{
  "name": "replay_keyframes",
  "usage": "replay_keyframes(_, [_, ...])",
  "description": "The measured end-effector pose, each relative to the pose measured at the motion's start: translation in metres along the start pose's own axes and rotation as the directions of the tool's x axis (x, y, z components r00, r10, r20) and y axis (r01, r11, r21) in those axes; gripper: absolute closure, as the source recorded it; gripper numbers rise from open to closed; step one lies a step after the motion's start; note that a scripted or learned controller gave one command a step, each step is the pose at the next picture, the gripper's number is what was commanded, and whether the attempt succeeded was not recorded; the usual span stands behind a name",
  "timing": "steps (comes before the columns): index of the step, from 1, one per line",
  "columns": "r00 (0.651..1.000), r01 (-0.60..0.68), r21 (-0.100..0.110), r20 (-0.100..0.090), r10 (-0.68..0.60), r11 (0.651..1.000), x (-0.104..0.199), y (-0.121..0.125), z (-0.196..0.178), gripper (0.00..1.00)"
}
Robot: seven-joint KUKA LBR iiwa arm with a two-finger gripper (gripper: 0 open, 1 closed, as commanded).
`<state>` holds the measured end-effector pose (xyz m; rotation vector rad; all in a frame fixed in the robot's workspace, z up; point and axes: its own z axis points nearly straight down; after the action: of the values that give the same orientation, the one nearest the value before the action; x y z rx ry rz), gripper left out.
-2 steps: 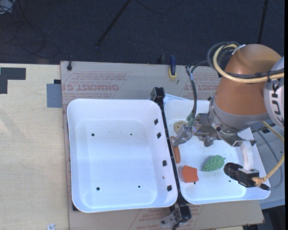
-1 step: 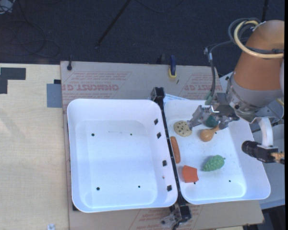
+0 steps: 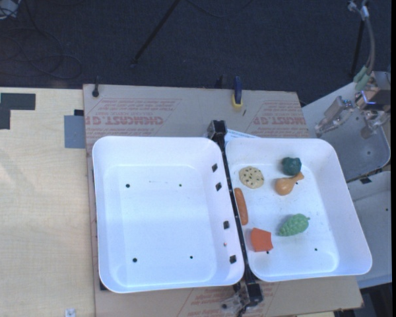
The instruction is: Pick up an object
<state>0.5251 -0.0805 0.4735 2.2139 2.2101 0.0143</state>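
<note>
White right bin (image 3: 346,243) holds cookie (image 3: 251,177), orange block (image 3: 261,240), green grapes (image 3: 294,225); gripper (image 3: 356,107) at two o'clock, grip state unclear.

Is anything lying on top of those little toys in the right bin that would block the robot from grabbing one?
Nothing visible does. The cookie, sausage, red block and green grapes each lie uncovered, open from above.
</note>
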Motion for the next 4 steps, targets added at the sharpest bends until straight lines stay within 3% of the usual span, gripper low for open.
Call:
replay_keyframes(1, [1.000, 0.008, 0.021, -0.002, -0.008, 1.000, 0.004, 0.001, 0.001, 1.00])
replay_keyframes(2, [1.000, 0.009, 0.013, -0.003, -0.009, 1.000, 0.066, 0.061, -0.041, 1.00])
replay_keyframes(3, [1.000, 0.008, 0.017, -0.004, -0.008, 1.000, 0.126, 0.088, -0.064, 1.00])
replay_keyframes(4, [1.000, 0.010, 0.023, -0.002, -0.010, 1.000, 0.124, 0.087, -0.072, 1.00])
